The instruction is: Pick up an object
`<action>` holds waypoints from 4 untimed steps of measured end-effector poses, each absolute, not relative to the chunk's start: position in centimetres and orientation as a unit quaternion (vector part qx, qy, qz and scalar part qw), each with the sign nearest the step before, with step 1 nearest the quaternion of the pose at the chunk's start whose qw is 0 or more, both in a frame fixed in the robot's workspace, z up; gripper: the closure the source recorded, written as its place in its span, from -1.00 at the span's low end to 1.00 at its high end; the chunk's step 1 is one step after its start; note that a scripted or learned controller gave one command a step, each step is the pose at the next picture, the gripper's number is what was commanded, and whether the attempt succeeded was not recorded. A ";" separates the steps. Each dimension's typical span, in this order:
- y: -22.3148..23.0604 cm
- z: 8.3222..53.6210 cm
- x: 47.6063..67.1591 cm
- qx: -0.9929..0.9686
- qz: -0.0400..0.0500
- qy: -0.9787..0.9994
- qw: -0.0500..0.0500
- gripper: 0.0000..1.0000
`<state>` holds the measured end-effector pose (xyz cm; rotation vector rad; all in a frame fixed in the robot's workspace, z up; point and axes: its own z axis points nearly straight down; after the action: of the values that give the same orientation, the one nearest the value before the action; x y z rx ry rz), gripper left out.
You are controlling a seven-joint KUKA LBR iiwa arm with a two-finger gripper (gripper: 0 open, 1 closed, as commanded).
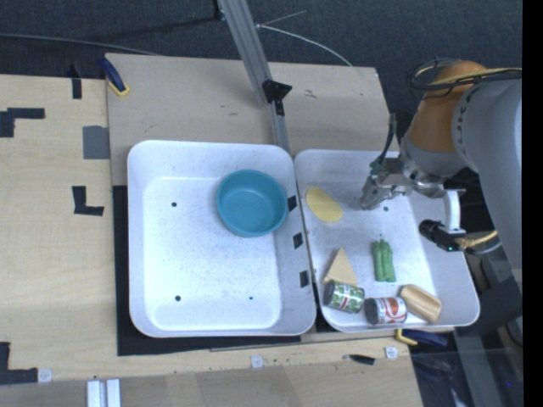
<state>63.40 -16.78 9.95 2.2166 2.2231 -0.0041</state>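
My gripper [370,198] hangs over the upper middle of the right bin [441,265], fingers pointing down at bare bin floor. Nothing shows between the fingers. A flat yellow oval piece [323,204] lies just to its left. A green pickle-like object [384,260] lies below the gripper. A yellow wedge [341,267], a green can [344,297], a red-and-white can [388,309] and a tan bread-like roll [420,303] sit along the bin's near end. A blue bowl [251,203] rests in the left bin [170,253].
A slanted metal pole [254,53] crosses above the bins' divider from the top. The arm's grey body with the orange band [441,113] fills the right side beyond the right bin. A blue-and-yellow clamp [114,75] sits at the bench's back left.
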 end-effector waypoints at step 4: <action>-4.3 22.2 64.0 0.704 0.000 0.710 -0.001 1.00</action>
<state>63.95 -4.26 22.22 2.2145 2.2315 0.0008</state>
